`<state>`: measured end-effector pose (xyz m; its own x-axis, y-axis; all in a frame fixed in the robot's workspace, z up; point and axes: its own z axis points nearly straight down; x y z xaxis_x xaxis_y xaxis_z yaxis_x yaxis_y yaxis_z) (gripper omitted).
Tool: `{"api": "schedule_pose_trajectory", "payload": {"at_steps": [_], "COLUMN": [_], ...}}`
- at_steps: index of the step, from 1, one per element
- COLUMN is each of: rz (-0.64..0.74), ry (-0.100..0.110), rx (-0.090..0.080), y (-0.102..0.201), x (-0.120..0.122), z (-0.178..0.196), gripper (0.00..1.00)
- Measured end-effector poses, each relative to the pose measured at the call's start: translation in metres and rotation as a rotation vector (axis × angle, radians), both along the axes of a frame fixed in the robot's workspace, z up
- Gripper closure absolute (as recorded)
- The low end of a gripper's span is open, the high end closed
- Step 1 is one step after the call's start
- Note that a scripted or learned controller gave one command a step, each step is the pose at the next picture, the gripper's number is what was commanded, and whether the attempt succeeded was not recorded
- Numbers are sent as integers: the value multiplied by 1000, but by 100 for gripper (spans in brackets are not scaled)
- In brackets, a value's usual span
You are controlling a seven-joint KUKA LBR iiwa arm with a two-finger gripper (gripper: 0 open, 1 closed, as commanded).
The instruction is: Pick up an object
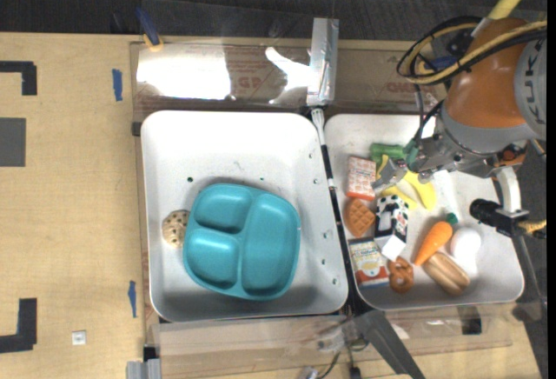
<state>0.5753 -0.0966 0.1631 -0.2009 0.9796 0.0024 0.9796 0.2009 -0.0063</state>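
Teal tray (243, 240) and one cookie (176, 228) share the left bin; tool (408, 167) grip state unclear.

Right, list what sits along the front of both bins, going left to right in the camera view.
Cookie → blue divided plate → small snack packet → carrot → white egg.

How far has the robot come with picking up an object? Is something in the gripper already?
Done: the gripper is down inside the right bin, among the toy food beside the green item. In hand: I see nothing between its fingers; they are too small to judge. Left: grasp and lift. The carrot, the egg and the waffle lie on the bin floor.
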Motion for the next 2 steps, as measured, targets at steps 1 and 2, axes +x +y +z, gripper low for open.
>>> {"api": "schedule_pose_trajectory", "payload": {"at_steps": [1,2], "rz": [73,281], "ry": [-18,1], "rx": [-3,3], "y": [-9,-2], "x": [-20,18], "z": [101,-32], "gripper": [0,0]}}
